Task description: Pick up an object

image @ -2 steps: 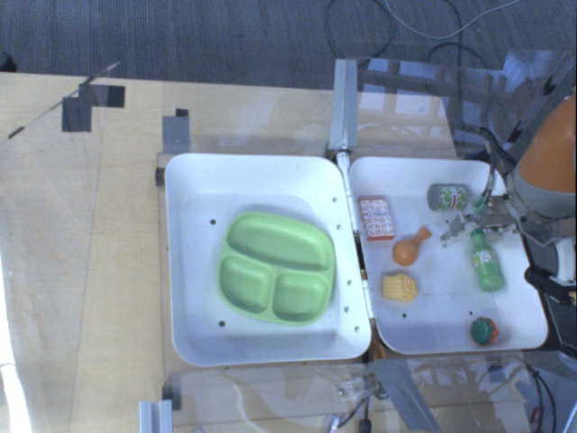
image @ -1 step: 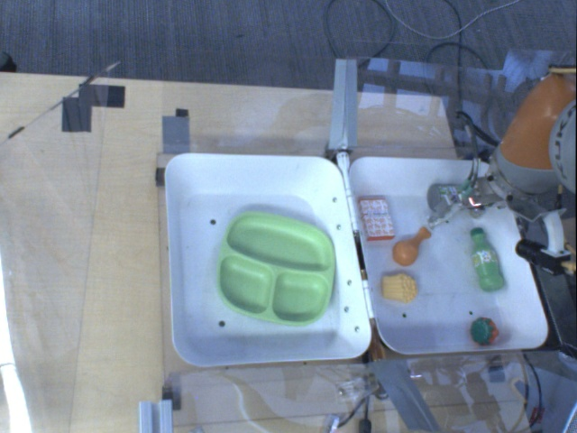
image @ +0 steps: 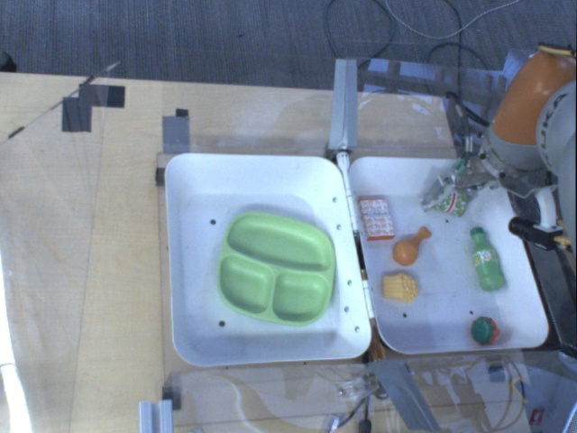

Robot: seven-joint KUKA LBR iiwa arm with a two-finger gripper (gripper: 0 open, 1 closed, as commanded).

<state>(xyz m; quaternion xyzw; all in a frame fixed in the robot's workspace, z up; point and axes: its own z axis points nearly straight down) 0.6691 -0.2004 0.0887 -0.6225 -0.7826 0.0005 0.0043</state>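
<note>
Reaching in from the right of the camera view, the grey arm [image: 541,106] is hanging over the far corner of the right bin [image: 424,336], and its gripper [image: 464,174] is sitting just above a crumpled green and silver wrapper [image: 448,197]; whether it is spread or pinched I cannot tell. That wrapper is looking thin, light and crinkly, likely to slip or collapse, so pinching a raised fold seems best. Lying around it in the same bin are a hard-looking green bottle [image: 487,260], smooth and round, best squeezed across its middle, an orange drumstick toy [image: 410,246], a knobbly yellow corn piece [image: 399,287], a flat red and white packet [image: 376,217] and a small red and green ball [image: 485,330]. Resting in the left bin [image: 194,269] is a glossy green divided plate [image: 275,267].
</note>
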